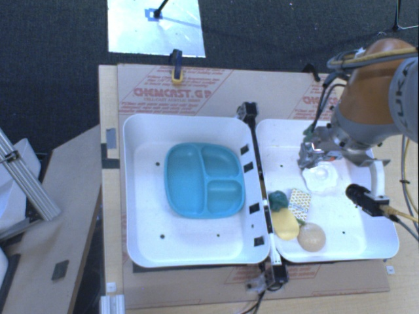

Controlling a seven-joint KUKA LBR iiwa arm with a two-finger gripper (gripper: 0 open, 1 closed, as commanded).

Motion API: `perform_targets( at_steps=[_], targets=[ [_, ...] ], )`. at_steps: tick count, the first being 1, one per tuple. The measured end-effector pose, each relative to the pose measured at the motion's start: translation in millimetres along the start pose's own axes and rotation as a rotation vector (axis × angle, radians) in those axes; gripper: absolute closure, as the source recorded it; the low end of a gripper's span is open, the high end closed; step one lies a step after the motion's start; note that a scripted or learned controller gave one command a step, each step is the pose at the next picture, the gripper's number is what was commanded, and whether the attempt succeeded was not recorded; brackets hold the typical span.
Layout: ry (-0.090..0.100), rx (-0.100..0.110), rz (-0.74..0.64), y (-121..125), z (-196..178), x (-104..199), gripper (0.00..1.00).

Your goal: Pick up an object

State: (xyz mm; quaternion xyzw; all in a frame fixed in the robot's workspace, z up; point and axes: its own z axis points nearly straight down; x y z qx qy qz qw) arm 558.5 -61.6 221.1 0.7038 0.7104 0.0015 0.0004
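My gripper (309, 154) hangs low over the right bin (366, 241), near its upper middle. Just below and to the right of it lies a white, roundish translucent object (321, 178), touching or nearly touching the gripper's tip. Further toward the bin's front left sit a teal lump (278, 199), a checkered packet (300, 202), a yellow object (285, 224) and a beige ball (311, 237), all clustered together. I see nothing between the fingers.
The left bin (141, 195) holds a blue divided plate (203, 180). A black clip-lined divider (256, 175) runs between the two bins. The arm's grey body with its orange band (373, 90) and a black cable fitting (365, 199) overhang the right bin's right side.
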Motion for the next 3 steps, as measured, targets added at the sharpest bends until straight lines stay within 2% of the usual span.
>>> perform_targets(
  at_steps=[2, 3],
  targets=[
    [0.000, 0.000, -0.001, -5, -15, 95, 1.00],
    [0.001, 0.002, -0.002, -7, -21, 152, 1.00]
  ],
)
